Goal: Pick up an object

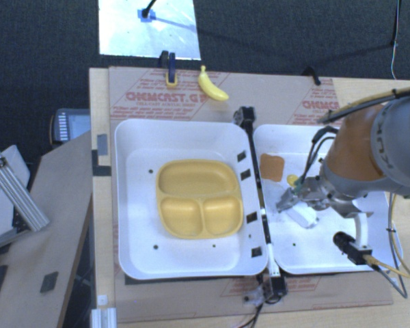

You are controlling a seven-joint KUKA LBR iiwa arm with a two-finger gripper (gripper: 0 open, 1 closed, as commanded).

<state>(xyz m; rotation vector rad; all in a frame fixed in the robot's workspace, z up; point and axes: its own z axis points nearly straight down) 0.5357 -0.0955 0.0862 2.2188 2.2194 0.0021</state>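
In the right bin (314,260) my gripper (289,200) hangs low over the floor, left of centre. A small white block (303,216) lies just to its right and below it, touching or nearly touching it. Above the gripper, a small yellow piece (292,180) peeks out. A flat brown square (272,167) lies near the bin's upper left corner, apart from the gripper. The arm, with its orange band (352,145), covers the upper right part of this bin.
The left bin (133,183) holds a yellow divided plate (195,198). A yellow banana (212,87) lies on the cardboard behind the bins, beside a yellow clamp (171,70). A black divider with clips (254,183) runs between the bins. Cables trail at the right bin's lower right.
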